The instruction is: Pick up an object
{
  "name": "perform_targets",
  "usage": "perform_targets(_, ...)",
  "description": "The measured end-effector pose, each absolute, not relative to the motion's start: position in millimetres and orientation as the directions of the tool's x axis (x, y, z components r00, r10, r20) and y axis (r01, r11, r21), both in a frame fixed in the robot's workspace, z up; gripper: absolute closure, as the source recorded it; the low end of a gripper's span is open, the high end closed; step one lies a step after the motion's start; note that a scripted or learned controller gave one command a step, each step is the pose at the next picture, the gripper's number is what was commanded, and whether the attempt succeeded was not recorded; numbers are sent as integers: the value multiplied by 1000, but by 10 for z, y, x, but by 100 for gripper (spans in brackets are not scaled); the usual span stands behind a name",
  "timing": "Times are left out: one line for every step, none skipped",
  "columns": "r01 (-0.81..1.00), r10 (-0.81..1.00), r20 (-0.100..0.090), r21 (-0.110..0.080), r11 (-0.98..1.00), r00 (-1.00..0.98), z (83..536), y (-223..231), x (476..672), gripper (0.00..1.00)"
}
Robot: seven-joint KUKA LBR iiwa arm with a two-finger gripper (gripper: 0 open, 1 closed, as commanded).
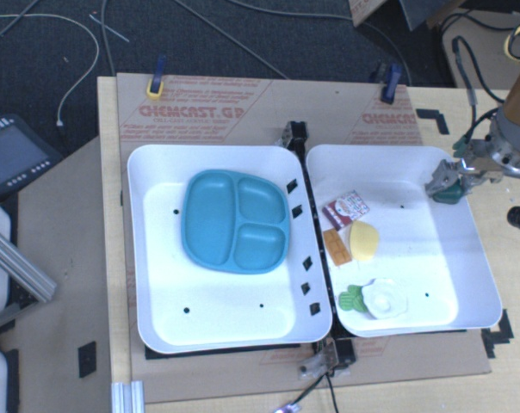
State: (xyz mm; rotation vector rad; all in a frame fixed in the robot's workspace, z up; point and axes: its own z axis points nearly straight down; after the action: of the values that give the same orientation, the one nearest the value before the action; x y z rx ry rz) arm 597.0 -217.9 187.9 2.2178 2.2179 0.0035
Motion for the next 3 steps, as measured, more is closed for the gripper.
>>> perform_targets(1000,1000,-2,5,1,-1,2174,-2182,5981,100)
perform_targets(1000,1000,3,-2,5,-5,2090,-1668,6069,100)
perform_targets(1000,1000,2,0,5,-5,2188,-1206,6115,100)
